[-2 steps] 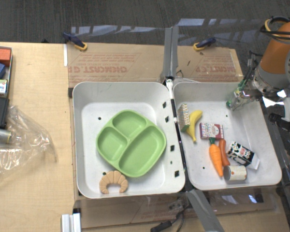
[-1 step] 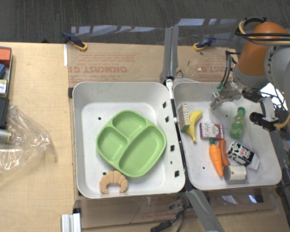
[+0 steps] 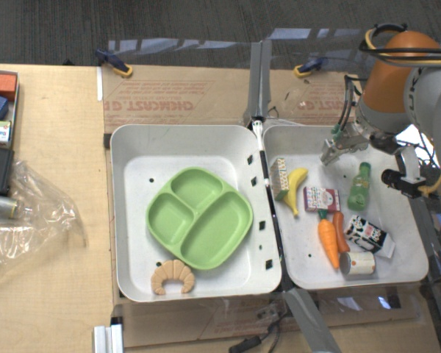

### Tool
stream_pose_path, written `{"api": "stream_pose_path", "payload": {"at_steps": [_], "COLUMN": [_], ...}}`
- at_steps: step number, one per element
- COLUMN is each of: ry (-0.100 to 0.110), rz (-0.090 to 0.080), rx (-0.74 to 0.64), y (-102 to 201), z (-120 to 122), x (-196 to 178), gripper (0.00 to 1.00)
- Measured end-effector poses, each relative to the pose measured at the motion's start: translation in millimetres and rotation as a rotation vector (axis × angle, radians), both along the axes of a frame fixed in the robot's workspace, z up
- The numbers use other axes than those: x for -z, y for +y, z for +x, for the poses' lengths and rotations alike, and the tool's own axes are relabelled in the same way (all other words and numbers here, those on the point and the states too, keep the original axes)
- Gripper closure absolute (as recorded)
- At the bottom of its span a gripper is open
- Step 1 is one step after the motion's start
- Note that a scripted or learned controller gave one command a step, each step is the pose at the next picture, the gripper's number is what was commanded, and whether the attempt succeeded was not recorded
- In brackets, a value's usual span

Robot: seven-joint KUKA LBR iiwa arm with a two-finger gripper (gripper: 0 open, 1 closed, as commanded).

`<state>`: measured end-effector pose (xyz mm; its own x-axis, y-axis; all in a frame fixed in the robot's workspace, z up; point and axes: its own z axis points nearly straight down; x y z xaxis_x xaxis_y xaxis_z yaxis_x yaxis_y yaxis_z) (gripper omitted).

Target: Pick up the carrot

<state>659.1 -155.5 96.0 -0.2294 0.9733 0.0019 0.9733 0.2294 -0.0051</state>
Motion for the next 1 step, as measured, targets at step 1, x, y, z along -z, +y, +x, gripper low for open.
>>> {"api": "stream_pose_path", "payload": {"at_steps": [1], "ry": [0.002], "rz": [0.000], "rx": [0.002], "y": [-0.7], "z": [0.1], "x": [-6.2], "gripper": [1.00]}}
